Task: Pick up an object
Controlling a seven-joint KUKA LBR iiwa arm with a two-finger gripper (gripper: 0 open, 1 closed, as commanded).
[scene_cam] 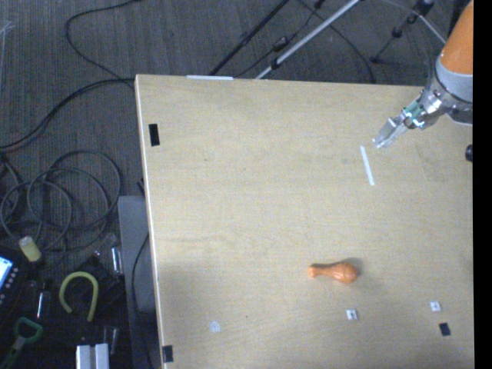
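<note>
Tan bench, orange pear-shaped object (lying flat), white stick

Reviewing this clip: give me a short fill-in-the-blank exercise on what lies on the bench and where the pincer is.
1. The pear-shaped object on the bench is ____ in colour.
2. The thin stick is ____ in colour.
3. The pincer hovers nearer the ____ than the pear-shaped object.

Missing words: orange; white; stick

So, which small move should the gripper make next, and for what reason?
Probably move toward the camera view's lower left and stop above the orange pear-shaped object. The gripper hangs near the table's far right part, with nothing visible between its fingers, and the object lies apart from it. A thin white stick lies closer.
</note>
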